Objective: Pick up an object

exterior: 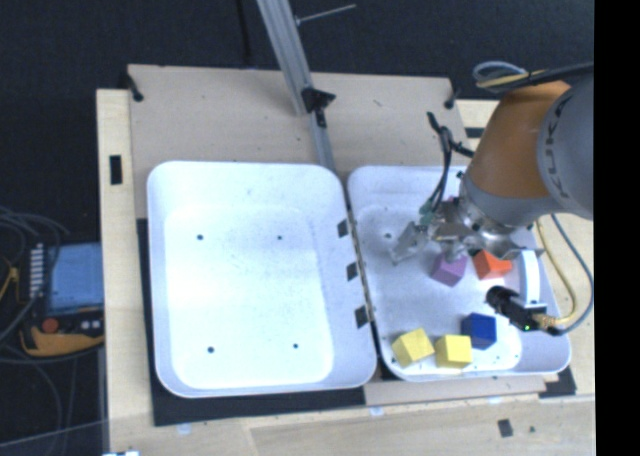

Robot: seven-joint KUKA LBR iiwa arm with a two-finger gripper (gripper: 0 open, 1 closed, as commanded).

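A: What takes up most of the frame?

B: The bench (250, 114), a pale board running from the left edge to the right, with two shallow white bins on it. The left bin (250, 274) fills the centre-left of the frame. The right bin (385, 199) sits just beside it, in the lower right.

A: And the arm?

B: The arm (530, 149) comes in from the upper right, grey with a broad orange band, and hangs over the upper part of the right bin. A thin metal rail (285, 39) slants down from the top centre toward the gap between the bins.

A: What about the gripper?

B: The gripper (425, 236) is below the orange band, low over the right bin's floor, left of the blocks. Whether its fingers are spread or closed I cannot tell; they are small and blurred here, and I see nothing between them.

A: Where are the objects?

B: All in the right bin. A purple block (449, 269) lies just right of the gripper, with an orange block (492, 264) beside it, partly under the wrist. Lower down, a blue block (480, 329) sits near the right wall, and two yellow blocks lie along the bottom edge: the left yellow block (412, 347) and the right yellow block (454, 350), almost touching.
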